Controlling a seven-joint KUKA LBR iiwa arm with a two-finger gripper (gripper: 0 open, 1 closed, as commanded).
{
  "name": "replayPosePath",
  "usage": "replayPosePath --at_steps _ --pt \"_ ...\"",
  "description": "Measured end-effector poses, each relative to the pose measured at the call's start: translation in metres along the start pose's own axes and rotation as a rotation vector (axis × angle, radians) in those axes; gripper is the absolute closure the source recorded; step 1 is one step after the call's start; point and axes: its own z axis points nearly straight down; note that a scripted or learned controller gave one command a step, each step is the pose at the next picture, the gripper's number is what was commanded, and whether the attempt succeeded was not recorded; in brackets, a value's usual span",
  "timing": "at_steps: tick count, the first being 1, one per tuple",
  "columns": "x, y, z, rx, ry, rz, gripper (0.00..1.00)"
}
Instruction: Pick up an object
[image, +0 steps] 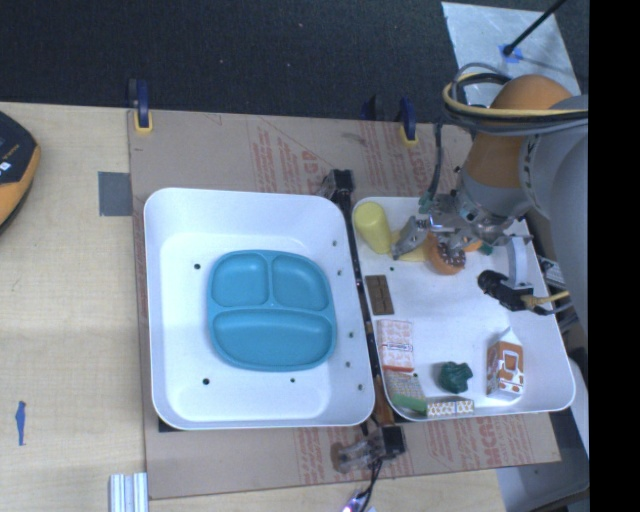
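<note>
My gripper (436, 236) hangs over the far part of the right bin (545, 405), below the arm's orange band. Just under it is a small orange-brown object (448, 260), touching it or very close; whether it is gripped is unclear from this view. A yellow cup-like object (372, 226) lies on its side just left of the gripper. Nearer the front are a brown bar (378, 295), a red-and-white packet (396, 346), a dark green lump (455, 376) and an orange-and-white carton (506, 369).
The left bin (170, 400) holds a blue divided plate (271, 308). A green-rimmed piece and a speckled strip (448, 408) lie at the right bin's front edge. The wall between the bins runs just left of the brown bar.
</note>
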Motion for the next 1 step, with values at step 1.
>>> replayPosePath --at_steps 1 --pt "-0.0235 0.0071 0.0113 -0.026 -0.012 0.001 0.00"
